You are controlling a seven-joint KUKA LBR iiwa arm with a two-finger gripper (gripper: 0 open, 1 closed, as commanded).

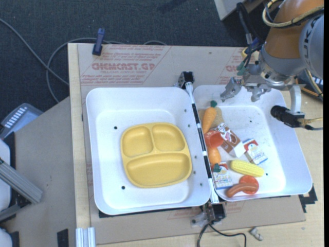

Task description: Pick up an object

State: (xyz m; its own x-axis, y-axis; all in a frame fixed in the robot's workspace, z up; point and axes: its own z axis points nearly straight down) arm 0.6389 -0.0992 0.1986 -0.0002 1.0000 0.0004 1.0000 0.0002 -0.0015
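My gripper (244, 90) hangs over the back edge of the right bin (288, 153), its two fingers spread apart with nothing between them. In that bin lie a carrot (208, 119), an orange piece (214, 155), a corn cob (247, 168), a red sausage (242, 187) and several small snack packets (229, 139). The carrot lies a little left of and below the gripper. The other things sit further toward the front of the bin.
The left bin (97, 138) holds a yellow divided plate (155, 154). A black clip (185, 78) stands at the back of the wall between the bins. A black fitting (286, 115) sticks out at the right bin's right rim. Cardboard lies under both bins.
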